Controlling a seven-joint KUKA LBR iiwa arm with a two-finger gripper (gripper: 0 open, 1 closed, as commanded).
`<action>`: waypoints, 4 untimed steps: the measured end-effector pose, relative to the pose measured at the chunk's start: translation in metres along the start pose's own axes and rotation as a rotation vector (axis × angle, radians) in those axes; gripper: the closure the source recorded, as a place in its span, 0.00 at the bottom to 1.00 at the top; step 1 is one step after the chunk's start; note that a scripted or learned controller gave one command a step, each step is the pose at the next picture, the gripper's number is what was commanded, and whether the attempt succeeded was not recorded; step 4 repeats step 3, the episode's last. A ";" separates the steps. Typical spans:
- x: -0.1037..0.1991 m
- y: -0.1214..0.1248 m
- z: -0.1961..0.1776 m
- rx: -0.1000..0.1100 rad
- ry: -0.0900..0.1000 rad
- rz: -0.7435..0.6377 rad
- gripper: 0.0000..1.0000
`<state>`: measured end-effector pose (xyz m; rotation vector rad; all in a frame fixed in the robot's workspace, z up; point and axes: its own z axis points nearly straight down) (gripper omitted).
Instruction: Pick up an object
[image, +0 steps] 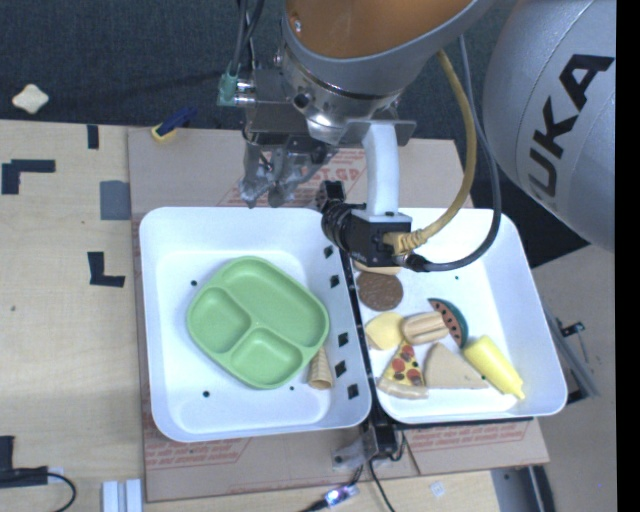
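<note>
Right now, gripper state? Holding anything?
Gripper: above the far rim of the left bin, nothing visible between its fingers; open or shut cannot be told.

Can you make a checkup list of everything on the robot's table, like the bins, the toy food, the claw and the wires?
Surface: two white bins side by side, left bin and right bin, on brown cardboard.
Job's things: green divided plate and ice cream cone in the left bin; brown cookie, hot dog bun, watermelon slice, pizza slice, tan wedge and yellow piece in the right bin.
Clutter: nothing seen.
Claw: claw hangs above the left bin's far rim; nothing between its fingers.
Cables: yellow hose and black cable loop over the right bin.
Surroundings: black tape marks on the bench.
</note>
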<state>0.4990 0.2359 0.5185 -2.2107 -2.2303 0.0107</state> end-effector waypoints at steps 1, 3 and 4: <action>0.001 0.000 -0.009 0.002 -0.001 -0.002 1.00; -0.003 0.099 -0.021 -0.015 0.006 0.006 1.00; -0.003 0.099 -0.021 -0.015 0.006 0.006 1.00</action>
